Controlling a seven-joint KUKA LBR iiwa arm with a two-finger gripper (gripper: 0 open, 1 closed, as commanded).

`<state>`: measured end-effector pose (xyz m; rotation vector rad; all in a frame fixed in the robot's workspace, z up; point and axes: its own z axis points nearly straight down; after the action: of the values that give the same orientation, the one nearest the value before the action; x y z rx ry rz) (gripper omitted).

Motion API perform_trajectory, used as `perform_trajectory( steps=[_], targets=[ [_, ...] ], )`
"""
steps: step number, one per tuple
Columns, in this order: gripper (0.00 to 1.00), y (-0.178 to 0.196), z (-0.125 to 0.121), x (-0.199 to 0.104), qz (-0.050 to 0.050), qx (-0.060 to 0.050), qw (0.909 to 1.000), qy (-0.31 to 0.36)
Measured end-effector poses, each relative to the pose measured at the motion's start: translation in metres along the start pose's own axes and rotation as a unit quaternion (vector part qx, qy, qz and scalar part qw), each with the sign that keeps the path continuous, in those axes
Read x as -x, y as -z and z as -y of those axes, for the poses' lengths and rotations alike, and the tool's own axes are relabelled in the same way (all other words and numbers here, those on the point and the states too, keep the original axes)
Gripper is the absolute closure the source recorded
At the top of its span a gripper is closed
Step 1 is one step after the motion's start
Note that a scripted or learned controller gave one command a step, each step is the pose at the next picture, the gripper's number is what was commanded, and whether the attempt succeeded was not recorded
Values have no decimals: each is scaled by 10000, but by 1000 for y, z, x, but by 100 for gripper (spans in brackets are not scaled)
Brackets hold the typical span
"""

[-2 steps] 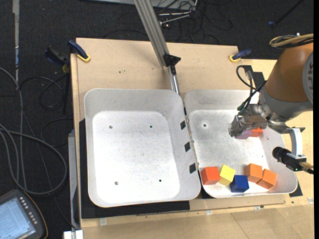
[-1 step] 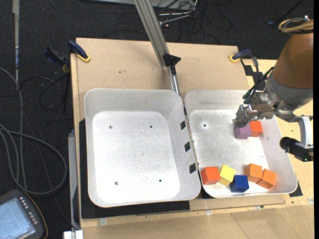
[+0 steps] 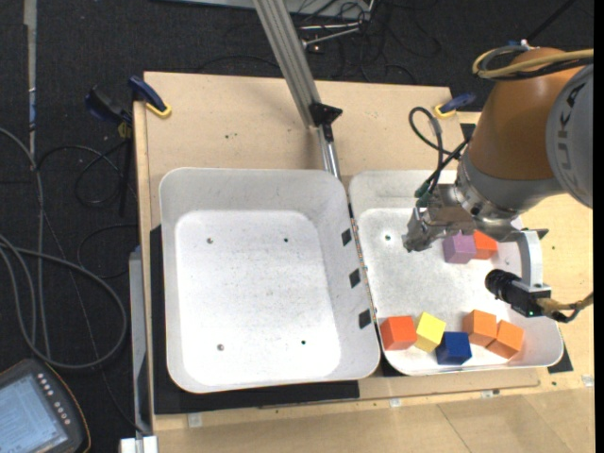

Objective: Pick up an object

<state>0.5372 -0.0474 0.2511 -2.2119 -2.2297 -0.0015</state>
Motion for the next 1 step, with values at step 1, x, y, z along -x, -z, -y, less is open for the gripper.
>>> perform_trajectory(
  steps=[1],
  targets=[
    [100, 2, 7, -52, -4, -4, 10000, 5]
  ],
)
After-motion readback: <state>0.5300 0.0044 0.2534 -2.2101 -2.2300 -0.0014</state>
